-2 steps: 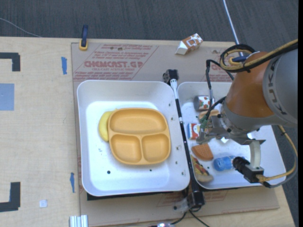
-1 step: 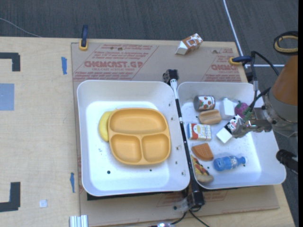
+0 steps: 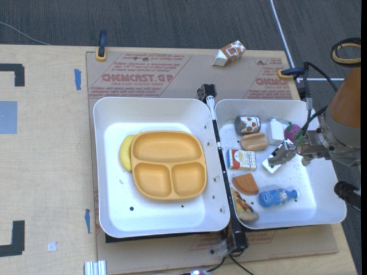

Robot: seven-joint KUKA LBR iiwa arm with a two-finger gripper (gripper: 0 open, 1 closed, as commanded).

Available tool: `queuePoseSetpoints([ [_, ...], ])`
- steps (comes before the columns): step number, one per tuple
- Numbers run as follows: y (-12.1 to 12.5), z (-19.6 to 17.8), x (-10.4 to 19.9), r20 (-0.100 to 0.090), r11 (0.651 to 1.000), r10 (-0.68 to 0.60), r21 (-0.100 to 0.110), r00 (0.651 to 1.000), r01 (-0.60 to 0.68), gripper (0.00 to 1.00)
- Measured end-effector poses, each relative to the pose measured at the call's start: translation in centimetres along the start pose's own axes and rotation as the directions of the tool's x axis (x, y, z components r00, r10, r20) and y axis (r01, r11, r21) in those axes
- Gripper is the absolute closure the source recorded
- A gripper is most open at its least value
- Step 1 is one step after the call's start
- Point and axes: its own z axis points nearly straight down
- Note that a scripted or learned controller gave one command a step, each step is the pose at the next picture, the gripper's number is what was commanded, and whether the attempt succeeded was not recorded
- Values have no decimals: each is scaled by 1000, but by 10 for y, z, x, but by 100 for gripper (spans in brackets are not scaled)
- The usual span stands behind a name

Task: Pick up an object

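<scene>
A: Where is the gripper [image 3: 282, 153]?
B: Low in the right bin [image 3: 321, 211], among the toy food, beside the carton [image 3: 242, 159].
A: Holding anything?
B: Cannot tell; the jaws are too blurred.

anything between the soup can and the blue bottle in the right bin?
Yes, in the camera view: between the soup can and the blue bottle lie a hot-dog bun, a small carton and an orange wedge.

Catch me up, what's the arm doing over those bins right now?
The gripper is down in the right bin, among toy food: a can, a hot dog bun, a small carton and a blue bottle. The left bin holds an orange divided tray. No grasp is visible.
</scene>
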Motion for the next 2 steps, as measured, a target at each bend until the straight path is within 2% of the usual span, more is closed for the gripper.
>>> queuePoseSetpoints([
  [1,-7,132,6,0,1000,2,-4,1000,-2,0],
  [2,-6,122,7,-1,1000,0,-6,1000,0,100],
])
